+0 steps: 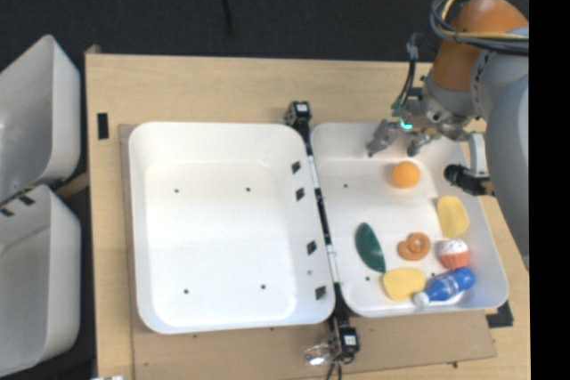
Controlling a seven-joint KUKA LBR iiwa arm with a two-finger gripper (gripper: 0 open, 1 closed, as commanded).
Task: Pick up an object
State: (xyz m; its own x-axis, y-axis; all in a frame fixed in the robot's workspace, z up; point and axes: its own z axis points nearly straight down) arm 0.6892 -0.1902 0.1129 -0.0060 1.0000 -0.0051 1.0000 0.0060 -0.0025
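While the left bin [218, 227] has nothing to offer, the right bin [352, 147] carries every candidate, so the choice lies there. Going from left to right across it: a dark green leaf-like piece [370, 246] lies near the divider with its long axis running up and down the view; a yellow lump [403, 283] sits below it; a small orange ring-shaped piece [414, 246] sits beside those; a blue and white bottle [444, 287] lies at the near edge; a red and white piece [454, 254] rests just above it; a yellow oblong [452, 215] lies toward the right wall.

The orange ball [406, 175] is nearest the pincer [402, 141], just below it in the view and a touch to its right. The pincer hangs over the bin's far part with its fingers spread apart, holding nothing. My judgement: a short shift toward the near side, then a drop, would bracket the ball; being round, it needs no wrist turn.
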